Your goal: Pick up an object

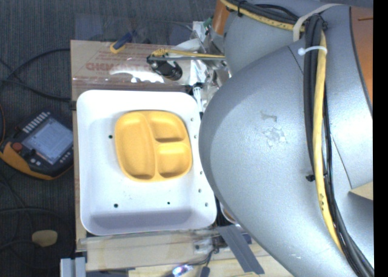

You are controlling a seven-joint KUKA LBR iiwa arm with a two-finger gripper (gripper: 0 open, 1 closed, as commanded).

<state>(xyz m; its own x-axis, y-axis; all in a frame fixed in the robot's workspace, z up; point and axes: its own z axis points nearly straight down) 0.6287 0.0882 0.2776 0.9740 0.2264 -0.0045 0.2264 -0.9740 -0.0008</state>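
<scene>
While the yellow divided plate (pixel 153 145) lies flat in the left bin (pixel 91 166), the grey arm (pixel 279 148) looms over the right side. Whether its grip is open or closed cannot be told.

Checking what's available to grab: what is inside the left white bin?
A yellow divided tray lies flat in the white bin. The grey arm covers the bin's right edge and everything beyond it.

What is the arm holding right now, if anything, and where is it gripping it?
That cannot be told. The grey arm covers the right side of the view. The yellow divided tray lies untouched in the left white bin.
</scene>
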